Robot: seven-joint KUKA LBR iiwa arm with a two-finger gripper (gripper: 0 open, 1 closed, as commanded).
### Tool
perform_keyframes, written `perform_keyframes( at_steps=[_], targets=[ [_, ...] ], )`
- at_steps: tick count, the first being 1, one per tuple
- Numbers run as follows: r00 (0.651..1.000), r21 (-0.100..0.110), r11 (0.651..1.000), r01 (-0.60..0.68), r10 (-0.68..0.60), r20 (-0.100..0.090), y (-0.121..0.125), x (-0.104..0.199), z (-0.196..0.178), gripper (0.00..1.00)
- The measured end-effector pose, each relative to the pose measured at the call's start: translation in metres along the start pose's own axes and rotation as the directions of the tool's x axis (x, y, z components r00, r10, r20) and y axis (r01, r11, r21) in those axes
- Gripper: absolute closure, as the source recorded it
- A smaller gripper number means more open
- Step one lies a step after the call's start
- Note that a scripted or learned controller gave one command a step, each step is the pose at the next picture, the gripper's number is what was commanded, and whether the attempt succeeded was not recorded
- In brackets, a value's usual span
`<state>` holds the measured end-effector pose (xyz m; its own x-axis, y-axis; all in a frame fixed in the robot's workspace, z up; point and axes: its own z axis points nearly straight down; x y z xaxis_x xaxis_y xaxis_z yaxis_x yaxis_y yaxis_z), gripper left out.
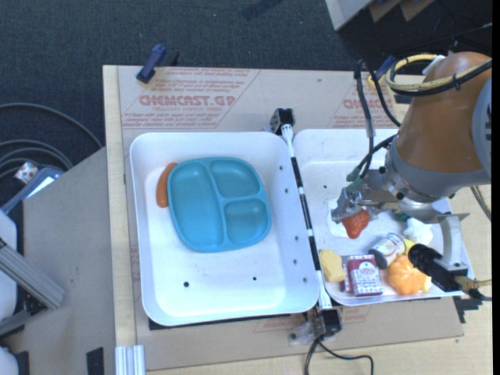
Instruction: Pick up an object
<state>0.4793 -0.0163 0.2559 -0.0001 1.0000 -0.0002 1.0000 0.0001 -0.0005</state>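
My gripper [351, 209] hangs low in the right bin [328, 151], and I cannot tell whether it is open or closed. A red-orange toy [357, 224] lies right beneath it, touching or nearly so. Toward the near rim sit a yellow piece [333, 266], a dark red box [364, 276] whose label is too small to read, a small can [388, 248] and an orange lump [408, 276]. The left bin [211, 291] carries a blue divided plate [219, 204]. The cardboard [187, 96] behind reads "CHEMCAST".

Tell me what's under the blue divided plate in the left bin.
An orange object pokes out from beneath the blue plate at its left edge. The rest of it is covered.
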Motion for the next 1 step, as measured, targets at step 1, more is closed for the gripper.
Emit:
perform_keyframes(
  at_steps=[1],
  targets=[
    [1.0,-0.001,1.0,0.0,0.0,0.001,0.0,-0.0053,-0.0011,1.0]
  ],
)
